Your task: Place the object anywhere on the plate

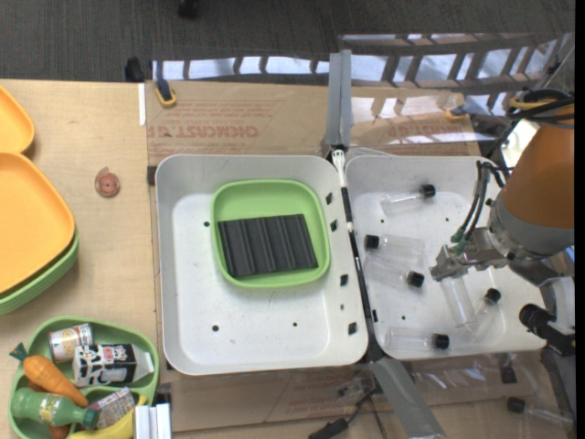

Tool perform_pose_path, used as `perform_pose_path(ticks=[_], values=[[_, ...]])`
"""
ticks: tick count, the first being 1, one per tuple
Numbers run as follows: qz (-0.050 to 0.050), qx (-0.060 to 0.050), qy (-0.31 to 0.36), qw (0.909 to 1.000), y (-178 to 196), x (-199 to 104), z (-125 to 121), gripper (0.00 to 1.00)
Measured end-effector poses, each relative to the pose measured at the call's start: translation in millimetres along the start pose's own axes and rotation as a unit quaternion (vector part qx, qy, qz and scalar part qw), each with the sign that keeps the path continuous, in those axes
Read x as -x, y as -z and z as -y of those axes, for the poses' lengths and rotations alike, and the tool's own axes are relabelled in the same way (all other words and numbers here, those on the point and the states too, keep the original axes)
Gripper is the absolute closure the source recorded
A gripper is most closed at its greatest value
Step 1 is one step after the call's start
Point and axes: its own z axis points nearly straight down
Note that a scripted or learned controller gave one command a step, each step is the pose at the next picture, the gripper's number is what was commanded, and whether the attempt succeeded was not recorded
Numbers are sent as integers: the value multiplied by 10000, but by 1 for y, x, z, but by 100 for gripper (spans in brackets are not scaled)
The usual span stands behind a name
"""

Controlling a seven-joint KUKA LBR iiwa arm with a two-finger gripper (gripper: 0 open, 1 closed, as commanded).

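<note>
A green square plate [267,192] lies in the left white bin [183,318], with a dark ribbed rectangular mat [268,245] lying flat on it. In the right bin [402,170], several clear plastic vials with black caps are scattered, among them one at the back [407,196], one near the left wall [386,243] and one at the front [419,341]. My gripper [451,269] hangs low over the right bin's right half, directly above a clear vial [460,302] that points toward the front. Whether that vial sits between the fingers is hidden.
Orange plates [27,227] are stacked on the wooden table at the far left. A green bowl [146,359] of toy food stands at the front left, and a small pink disc [108,183] lies near the left bin. Brown cardboard [238,126] runs behind both bins.
</note>
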Motion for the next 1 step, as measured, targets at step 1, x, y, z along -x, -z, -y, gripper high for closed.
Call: perform_pose_path(ticks=[1], values=[[5,3,639,9980,20,-53,-6,100]])
